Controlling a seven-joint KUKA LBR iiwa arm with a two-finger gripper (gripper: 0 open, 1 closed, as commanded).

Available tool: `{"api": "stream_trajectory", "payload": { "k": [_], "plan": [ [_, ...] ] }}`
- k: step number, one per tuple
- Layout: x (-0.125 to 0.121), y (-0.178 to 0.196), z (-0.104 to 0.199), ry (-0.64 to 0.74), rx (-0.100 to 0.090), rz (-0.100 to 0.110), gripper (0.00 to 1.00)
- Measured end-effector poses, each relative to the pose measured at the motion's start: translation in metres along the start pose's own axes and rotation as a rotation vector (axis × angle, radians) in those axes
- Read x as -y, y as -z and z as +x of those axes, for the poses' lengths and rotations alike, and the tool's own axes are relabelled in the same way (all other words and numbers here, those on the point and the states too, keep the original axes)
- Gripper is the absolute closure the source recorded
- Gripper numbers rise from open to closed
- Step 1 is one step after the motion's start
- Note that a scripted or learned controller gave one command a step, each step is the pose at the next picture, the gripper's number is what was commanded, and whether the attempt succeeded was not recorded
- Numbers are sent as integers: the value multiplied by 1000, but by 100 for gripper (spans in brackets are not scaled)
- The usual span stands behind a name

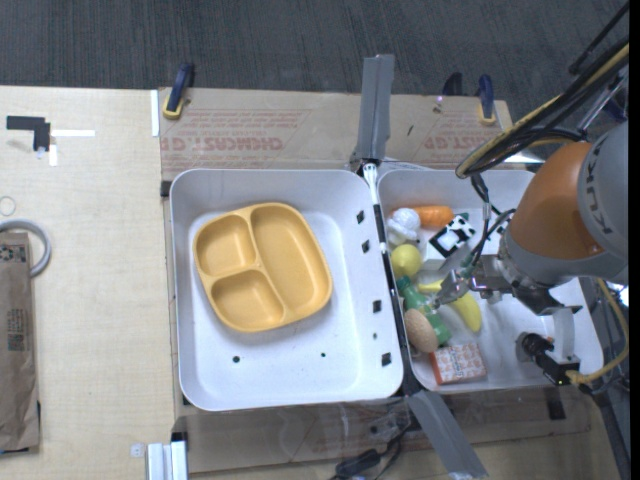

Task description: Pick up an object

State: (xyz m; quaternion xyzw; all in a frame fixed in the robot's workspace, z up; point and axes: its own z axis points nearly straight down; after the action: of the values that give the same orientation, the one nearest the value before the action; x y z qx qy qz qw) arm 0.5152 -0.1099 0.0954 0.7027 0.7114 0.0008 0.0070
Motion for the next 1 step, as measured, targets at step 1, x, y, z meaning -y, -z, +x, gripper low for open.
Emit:
{"api": "stream_trajectory", "payload": {
  "k": [1],
  "plan": [
    [13,-4,-75,37,-7,11,0]
  ]
}}
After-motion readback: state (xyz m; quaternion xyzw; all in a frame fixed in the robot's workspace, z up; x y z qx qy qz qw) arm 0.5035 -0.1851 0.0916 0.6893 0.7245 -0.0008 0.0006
